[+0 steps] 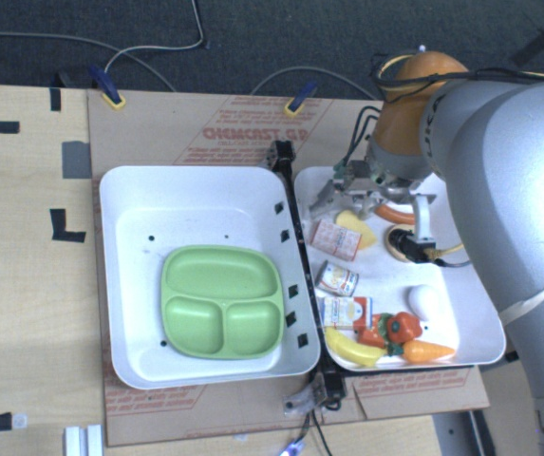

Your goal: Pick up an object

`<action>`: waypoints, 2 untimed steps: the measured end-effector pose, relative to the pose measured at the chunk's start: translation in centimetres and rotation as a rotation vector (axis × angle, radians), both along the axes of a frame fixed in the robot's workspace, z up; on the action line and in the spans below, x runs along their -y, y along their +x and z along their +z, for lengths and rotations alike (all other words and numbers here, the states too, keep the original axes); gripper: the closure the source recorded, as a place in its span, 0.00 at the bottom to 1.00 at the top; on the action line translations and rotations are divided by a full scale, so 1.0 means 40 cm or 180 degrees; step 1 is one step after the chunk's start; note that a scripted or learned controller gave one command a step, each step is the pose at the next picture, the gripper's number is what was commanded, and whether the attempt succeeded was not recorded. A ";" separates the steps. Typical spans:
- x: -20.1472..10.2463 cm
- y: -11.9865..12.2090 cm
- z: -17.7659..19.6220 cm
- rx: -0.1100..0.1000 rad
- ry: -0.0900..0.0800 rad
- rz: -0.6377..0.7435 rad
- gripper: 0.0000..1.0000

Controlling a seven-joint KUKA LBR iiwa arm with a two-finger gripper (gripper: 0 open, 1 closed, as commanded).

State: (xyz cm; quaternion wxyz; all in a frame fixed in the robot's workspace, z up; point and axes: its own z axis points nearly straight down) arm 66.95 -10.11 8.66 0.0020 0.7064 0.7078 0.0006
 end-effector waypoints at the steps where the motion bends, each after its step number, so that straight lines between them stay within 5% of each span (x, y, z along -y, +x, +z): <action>1: 0.001 0.000 0.000 -0.0001 0.0002 0.0002 0.00; 2: -0.004 -0.046 0.001 0.0003 -0.0003 -0.0003 0.00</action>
